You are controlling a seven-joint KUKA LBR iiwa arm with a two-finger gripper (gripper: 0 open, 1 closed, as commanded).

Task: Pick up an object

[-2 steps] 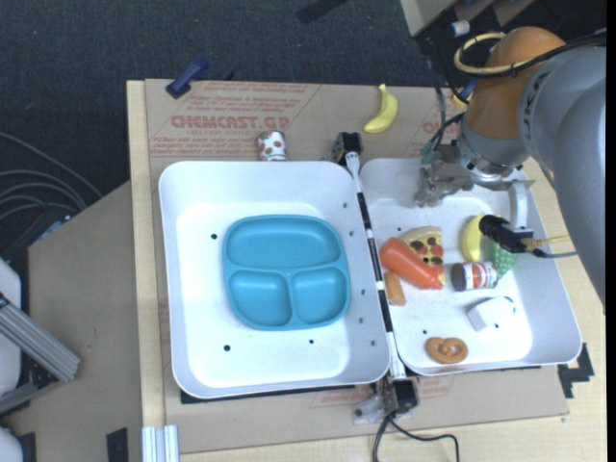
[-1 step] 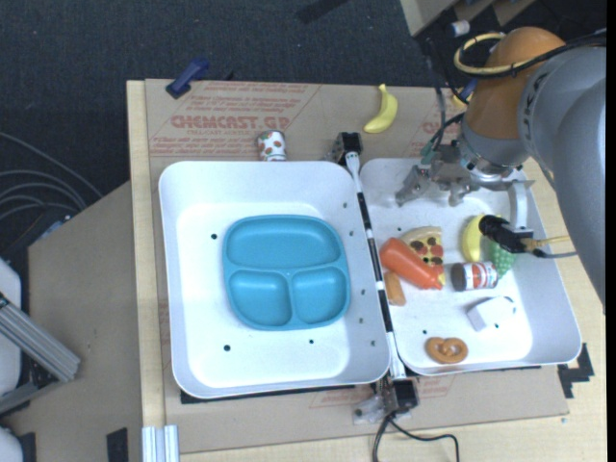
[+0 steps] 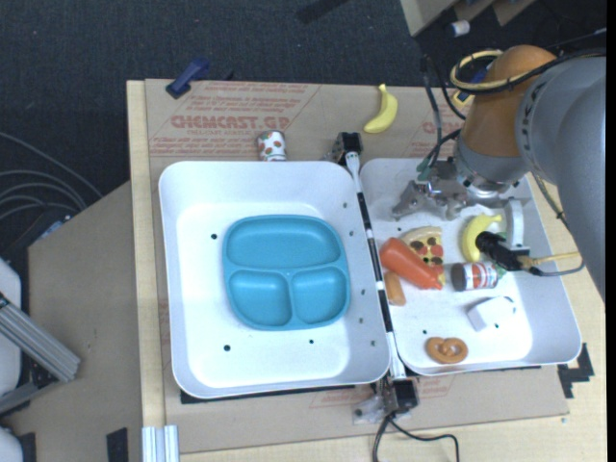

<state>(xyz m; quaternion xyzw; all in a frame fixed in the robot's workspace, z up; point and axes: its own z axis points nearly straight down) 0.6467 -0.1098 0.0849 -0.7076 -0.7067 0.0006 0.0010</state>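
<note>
My gripper (image 3: pixel 429 192) hangs low over the back of the right bin (image 3: pixel 553 306), under the grey arm and its orange band. Just in front of it lie a pizza slice (image 3: pixel 426 244) and an orange carrot (image 3: pixel 412 264). A yellow banana toy (image 3: pixel 475 236) rests to the gripper's right, beside a small bottle (image 3: pixel 478 277). Nearer the front are a white block (image 3: pixel 489 311) and a pretzel (image 3: pixel 447 350). A small orange piece (image 3: pixel 395 290) sits by the bin's left wall. I see nothing held by the gripper.
The left bin (image 3: pixel 183 258) holds a blue divided plate (image 3: pixel 286 269). On the bench behind the bins lie a second banana (image 3: pixel 382 114), a small patterned cup (image 3: pixel 272 144) and a blue object (image 3: pixel 188 78). Cables trail near the arm.
</note>
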